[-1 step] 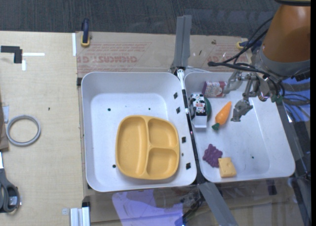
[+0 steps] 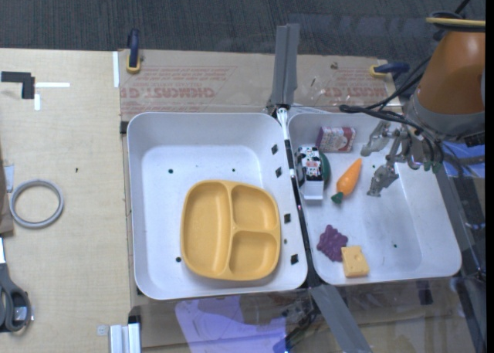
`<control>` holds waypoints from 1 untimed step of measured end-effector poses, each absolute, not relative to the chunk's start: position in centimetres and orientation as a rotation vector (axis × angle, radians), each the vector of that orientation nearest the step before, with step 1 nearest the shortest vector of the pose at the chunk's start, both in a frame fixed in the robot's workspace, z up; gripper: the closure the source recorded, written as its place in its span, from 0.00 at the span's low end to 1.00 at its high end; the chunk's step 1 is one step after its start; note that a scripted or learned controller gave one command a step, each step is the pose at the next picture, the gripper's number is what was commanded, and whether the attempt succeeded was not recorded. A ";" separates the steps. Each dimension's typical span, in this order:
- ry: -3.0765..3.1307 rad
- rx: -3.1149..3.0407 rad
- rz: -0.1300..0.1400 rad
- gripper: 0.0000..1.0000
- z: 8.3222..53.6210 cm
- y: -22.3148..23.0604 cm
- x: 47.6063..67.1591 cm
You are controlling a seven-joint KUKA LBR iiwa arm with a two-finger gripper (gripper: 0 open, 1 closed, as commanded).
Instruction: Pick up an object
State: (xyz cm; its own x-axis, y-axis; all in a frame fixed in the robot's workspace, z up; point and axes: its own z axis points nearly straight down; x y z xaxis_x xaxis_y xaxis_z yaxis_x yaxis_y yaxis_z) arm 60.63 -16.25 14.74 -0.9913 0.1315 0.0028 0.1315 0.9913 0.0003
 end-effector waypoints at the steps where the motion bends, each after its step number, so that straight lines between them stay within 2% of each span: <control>1: -3.010 -0.892 0.002 0.00 9.8 -17.0 63.7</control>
